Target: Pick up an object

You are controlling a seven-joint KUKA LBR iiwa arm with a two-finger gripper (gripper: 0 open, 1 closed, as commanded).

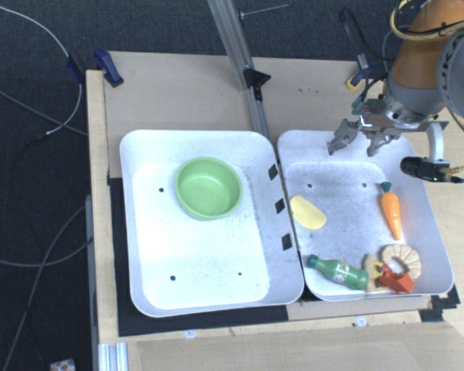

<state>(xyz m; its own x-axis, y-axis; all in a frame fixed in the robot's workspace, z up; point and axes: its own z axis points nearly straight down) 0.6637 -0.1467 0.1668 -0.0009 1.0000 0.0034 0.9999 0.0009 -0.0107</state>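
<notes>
**Gripper spread open over the top rim of the right bin, nothing grabbed**

No single target is named, so the pickable stuff is covered first, all placed relative to the right bin [441, 230]. A carrot [391, 213] is seen lying toward the bin's right side, green tip pointing up the picture, well apart from everything else. A yellow lemon-ish piece [308, 213] is parked near the bin's left wall, about mid-height. Along the bin's bottom edge a green bottle [339, 272] is laid on its side, and just to the right of it a little pile is found: a ring-shaped thing with tan and white stripes [402, 259] resting against a red piece [394, 282]. What's touching what inside that pile can't really be made out.

The gripper [363, 140] is held at the bin's upper rim, well apart from all of those items. Its two fingers [342, 139] are splayed apart with nothing between them, so it's released and nothing is being carried. The orange band [441, 14] is seen up and to the right of the bin.

To the left of the right bin, the other white bin [139, 284] is sat touching it, with a green bowl [209, 188] upright in its upper half.
</notes>
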